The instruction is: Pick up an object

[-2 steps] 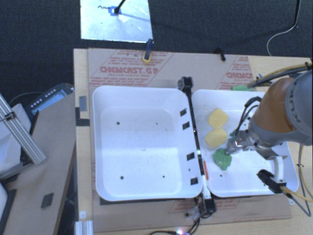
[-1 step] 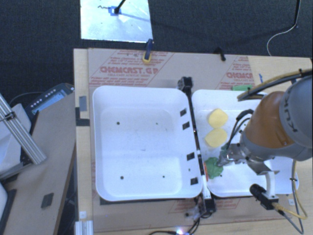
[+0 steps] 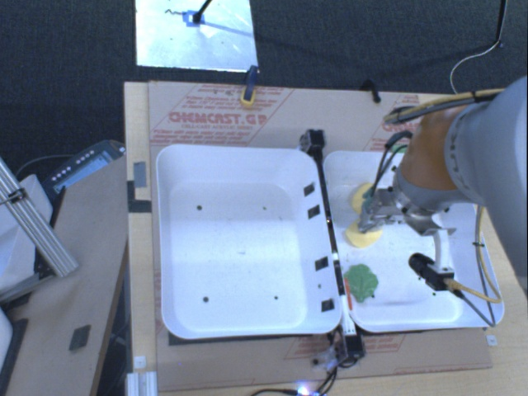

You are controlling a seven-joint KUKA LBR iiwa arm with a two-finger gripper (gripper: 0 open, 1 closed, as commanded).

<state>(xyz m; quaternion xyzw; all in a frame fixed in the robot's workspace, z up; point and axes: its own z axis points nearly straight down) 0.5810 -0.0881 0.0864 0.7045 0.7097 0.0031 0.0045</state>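
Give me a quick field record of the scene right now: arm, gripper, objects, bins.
arm: grey arm with orange band, reaching in over the right white bin
gripper: two-finger gripper, low over the pale yellow round object
grasp: cannot tell
other objects: second pale yellow piece behind the gripper; small green leafy object nearer the front
left white bin, beside the right one

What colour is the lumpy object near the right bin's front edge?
Green; the lumpy object shows clearly in the camera view.

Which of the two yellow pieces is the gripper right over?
The lower yellow piece, nearer the green object. The gripper sits at its top edge; the upper yellow piece lies farther back.
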